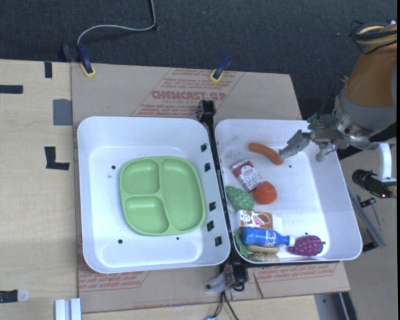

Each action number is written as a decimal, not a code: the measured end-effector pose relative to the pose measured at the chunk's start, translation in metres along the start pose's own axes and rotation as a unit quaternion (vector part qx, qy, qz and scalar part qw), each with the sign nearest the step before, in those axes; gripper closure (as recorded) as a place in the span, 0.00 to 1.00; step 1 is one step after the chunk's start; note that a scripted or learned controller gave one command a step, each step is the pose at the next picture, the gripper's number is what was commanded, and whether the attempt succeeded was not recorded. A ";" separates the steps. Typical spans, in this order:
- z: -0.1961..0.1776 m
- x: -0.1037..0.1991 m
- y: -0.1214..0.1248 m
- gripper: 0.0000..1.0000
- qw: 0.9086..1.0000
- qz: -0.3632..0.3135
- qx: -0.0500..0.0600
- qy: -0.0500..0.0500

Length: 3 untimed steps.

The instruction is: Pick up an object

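Gripper [295, 145] hangs over the upper part of the right bin [333, 199], its dark fingers pointing left toward the orange hot dog [265, 153] just beside them; whether those fingers are parted or closed cannot be told, and nothing shows between them. At the bottom edge of that bin lie a purple bunch of grapes [307, 245], a blue bottle [265, 238] on its side, and a brown carton [256, 219] touching the bottle from above. Higher up sit a green leafy piece [239, 198], an orange-red tomato [265, 193] just right of it, and a red-and-white packet [248, 175] above both. The left bin [100, 139] holds a green divided plate [163, 195] in the middle of the frame. Both bins rest on a cardboard sheet [180, 92] with yellow clamps [220, 73] at its upper edge
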<state>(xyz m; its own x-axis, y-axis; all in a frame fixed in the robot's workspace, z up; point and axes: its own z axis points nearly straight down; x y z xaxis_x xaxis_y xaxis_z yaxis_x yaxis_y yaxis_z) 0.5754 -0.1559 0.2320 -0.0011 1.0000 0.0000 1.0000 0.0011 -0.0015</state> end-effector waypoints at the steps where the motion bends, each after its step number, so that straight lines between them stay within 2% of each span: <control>1: 0.134 0.026 0.024 0.00 1.000 0.000 -0.005 0.000; 2: 0.147 0.029 0.088 0.00 1.000 0.001 0.002 0.000; 3: 0.146 0.045 0.009 0.00 1.000 0.001 -0.002 0.000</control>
<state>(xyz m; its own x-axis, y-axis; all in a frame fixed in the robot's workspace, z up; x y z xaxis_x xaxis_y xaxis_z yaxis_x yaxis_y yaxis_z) 0.5840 -0.1104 0.0864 0.0005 1.0000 -0.0009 1.0000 -0.0005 0.0016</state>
